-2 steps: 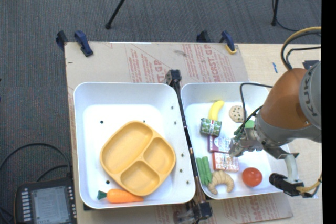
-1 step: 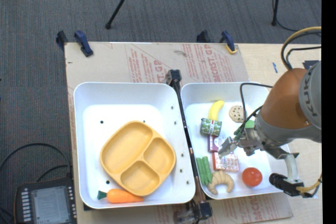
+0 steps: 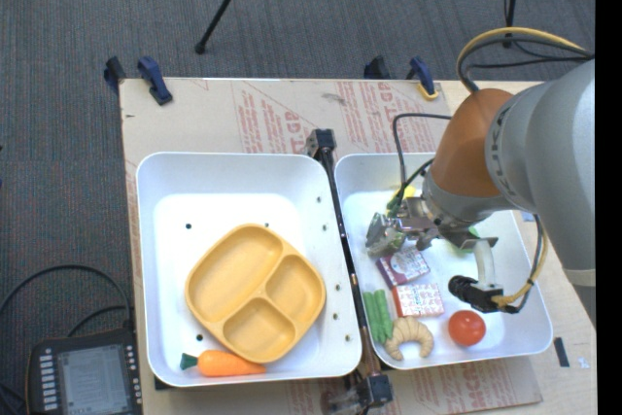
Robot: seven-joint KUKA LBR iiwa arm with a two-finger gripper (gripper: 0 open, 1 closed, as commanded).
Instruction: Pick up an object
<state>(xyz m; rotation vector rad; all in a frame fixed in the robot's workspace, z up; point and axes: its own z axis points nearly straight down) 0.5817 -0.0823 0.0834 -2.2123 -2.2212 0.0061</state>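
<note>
While arm reaches into right bin, gripper sits above packet; can't tell grip state. Tomato, croissant nearby.

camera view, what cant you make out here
1. Metal two-finger gripper: finger gap too small and cluttered to read.
2. Right white bin: upper right floor hidden by the grey arm.
3. Green toy bean pods: bottom end covered by the tan toy croissant.
</note>
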